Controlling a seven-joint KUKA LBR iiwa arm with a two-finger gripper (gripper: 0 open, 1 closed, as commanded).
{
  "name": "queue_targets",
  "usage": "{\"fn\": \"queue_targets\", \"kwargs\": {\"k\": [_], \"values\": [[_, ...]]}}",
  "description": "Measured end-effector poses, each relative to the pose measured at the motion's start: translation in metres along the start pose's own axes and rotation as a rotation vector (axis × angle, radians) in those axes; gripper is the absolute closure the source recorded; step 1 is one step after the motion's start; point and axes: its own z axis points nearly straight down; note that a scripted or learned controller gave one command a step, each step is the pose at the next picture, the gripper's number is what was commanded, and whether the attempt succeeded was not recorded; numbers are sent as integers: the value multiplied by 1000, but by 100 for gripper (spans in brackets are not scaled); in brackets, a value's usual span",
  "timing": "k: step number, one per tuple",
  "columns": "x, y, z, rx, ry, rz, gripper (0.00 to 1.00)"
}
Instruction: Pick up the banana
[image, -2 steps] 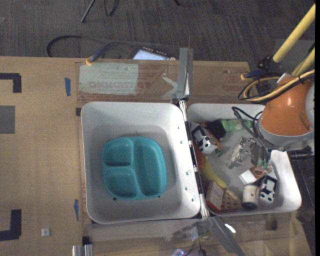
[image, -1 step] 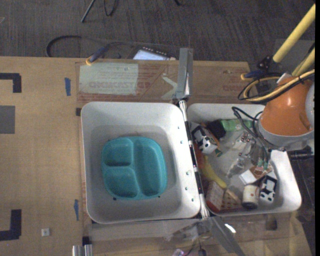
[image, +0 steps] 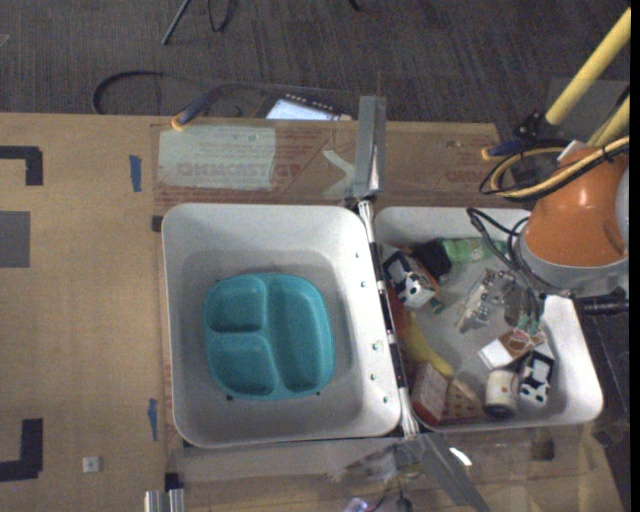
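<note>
Nearest the bench's front edge, a small cylinder (image: 499, 392) and a black-and-white toy (image: 537, 378) lie in the right bin (image: 585, 395); the banana (image: 428, 352) rests just beyond, near the divider; the gripper (image: 487, 303) hangs above it to the right, whether apart or together I cannot tell; a teal plate (image: 268, 334) sits in the left bin (image: 185, 330).

The jaws (image: 487, 300) hang over the right bin (image: 590, 385), pointing down amid clutter. Below and to their left lies the banana (image: 428, 352), apart from them. A black-and-white cow toy (image: 411, 283) sits just left of the jaws. Far left, the other bin (image: 190, 240) holds a teal divided plate (image: 268, 335).
</note>
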Motion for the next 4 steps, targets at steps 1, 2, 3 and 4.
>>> {"fn": "queue_targets", "kwargs": {"k": [1, 2, 3, 4], "values": [[0, 0, 0, 0, 0, -1, 0], [-54, 45, -34, 8, 11, -6, 0], [-8, 43, 9, 6, 17, -311, 0], [-23, 3, 22, 6, 13, -240, 0]]}}
